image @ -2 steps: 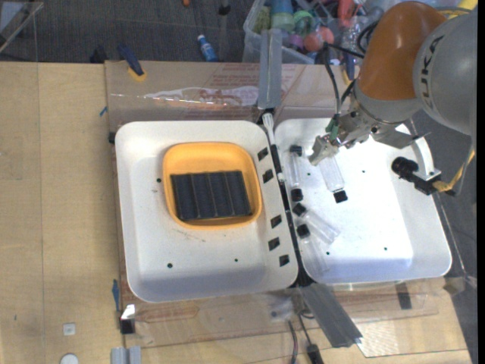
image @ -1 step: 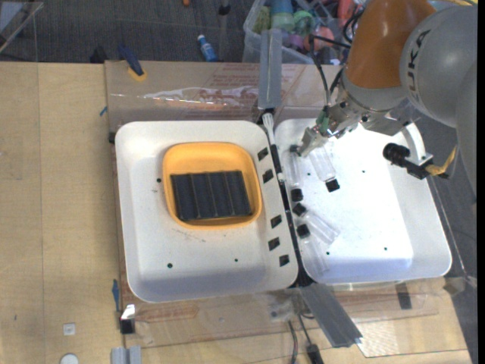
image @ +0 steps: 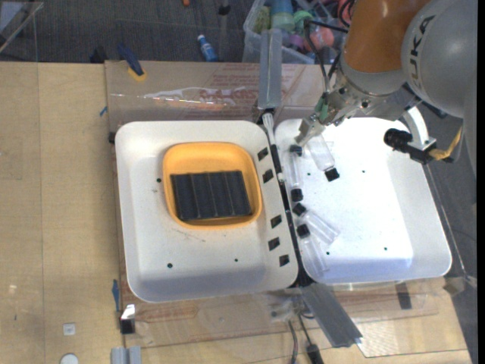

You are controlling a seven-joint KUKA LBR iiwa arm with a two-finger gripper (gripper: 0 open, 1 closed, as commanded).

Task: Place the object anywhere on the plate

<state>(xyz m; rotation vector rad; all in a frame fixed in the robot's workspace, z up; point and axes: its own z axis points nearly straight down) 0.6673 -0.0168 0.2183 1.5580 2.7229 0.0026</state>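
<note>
Near the back-left corner of the right bin (image: 424,226) we have the gripper (image: 307,133), hanging just inside the rim beside the divider between the two bins. We can't tell the state of the jaws from this angle; the tips are too small and pale against the white floor.

We read the object as the small clear piece with a dark end (image: 324,161), lying on the right bin floor just in front and right of the tips, close but not between them. Its long axis runs diagonally, from back-left to front-right, dark end toward the front. A second clear scrap (image: 324,230) lies further toward the front edge, so which one is the target is our guess.

Plate (image: 212,182) sits mid left bin (image: 144,226), orange, with a dark ridged insert. From the gripper it lies left and slightly forward, across the divider. Nothing is on it besides the insert, so we judge the placement not yet done.
</note>
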